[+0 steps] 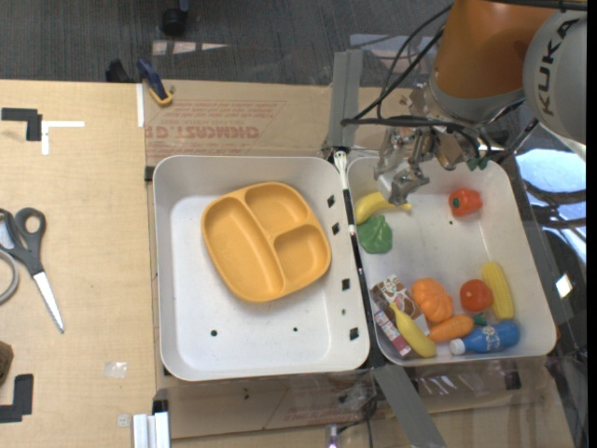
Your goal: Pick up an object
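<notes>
My gripper (401, 183) hangs over the upper left part of the right bin (522, 250), under the arm's orange band. Its tip is right at the right end of a small yellow banana (375, 206) lying near the bin's left wall; whether it touches the banana is unclear. A green leafy vegetable (376, 237) lies just below the banana. A red pepper (465, 202) sits to the gripper's right.
The right bin's lower part holds an orange fruit (432, 297), a tomato (474, 294), corn (499, 287), a carrot (451, 327), a blue bottle (490, 337), a second banana (413, 332) and a snack packet (390, 317). A yellow divided plate (266, 241) lies in the left bin (177, 325). Scissors (33, 259) lie on the bench.
</notes>
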You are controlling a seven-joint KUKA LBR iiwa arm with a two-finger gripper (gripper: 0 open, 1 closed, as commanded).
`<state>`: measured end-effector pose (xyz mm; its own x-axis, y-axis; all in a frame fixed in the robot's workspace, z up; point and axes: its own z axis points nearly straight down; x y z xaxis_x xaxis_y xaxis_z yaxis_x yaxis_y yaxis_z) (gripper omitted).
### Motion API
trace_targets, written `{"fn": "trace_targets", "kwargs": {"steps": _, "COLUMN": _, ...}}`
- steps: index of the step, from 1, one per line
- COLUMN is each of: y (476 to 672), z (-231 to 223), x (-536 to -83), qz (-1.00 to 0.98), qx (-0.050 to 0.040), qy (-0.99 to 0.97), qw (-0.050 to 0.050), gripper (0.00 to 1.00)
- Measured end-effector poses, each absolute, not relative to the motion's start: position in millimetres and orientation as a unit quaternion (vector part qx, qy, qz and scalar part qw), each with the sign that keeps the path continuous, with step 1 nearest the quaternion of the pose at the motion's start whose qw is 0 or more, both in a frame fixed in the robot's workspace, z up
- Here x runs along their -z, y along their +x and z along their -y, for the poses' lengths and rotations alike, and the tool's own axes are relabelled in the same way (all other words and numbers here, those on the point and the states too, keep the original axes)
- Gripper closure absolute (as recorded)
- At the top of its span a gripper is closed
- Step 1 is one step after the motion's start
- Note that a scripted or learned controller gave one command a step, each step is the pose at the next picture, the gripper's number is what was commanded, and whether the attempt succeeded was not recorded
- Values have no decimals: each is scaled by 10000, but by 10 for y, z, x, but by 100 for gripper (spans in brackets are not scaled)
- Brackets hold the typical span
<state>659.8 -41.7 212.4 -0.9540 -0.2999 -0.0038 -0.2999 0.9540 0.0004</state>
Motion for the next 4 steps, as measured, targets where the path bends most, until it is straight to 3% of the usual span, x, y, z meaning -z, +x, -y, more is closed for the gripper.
{"fn": "trace_targets", "kwargs": {"steps": 1, "y": 6601, "z": 326, "x": -2387, "qz": -9797, "qx": 1, "qy": -2005, "qw": 33, "gripper": 100}}
{"fn": "trace_targets", "kwargs": {"steps": 2, "y": 6600, "z": 524, "x": -3029, "qz": -9771, "qx": 2, "qy": -2129, "qw": 29, "gripper": 100}}
{"fn": "trace_targets", "kwargs": {"steps": 3, "y": 6368, "z": 1340, "x": -4110, "qz": -9304, "qx": 4, "qy": -3666, "qw": 30, "gripper": 100}}
{"fn": "trace_targets", "kwargs": {"steps": 4, "y": 6483, "z": 1636, "x": -2152, "qz": -8649, "qx": -3, "qy": -5020, "qw": 15, "gripper": 100}}
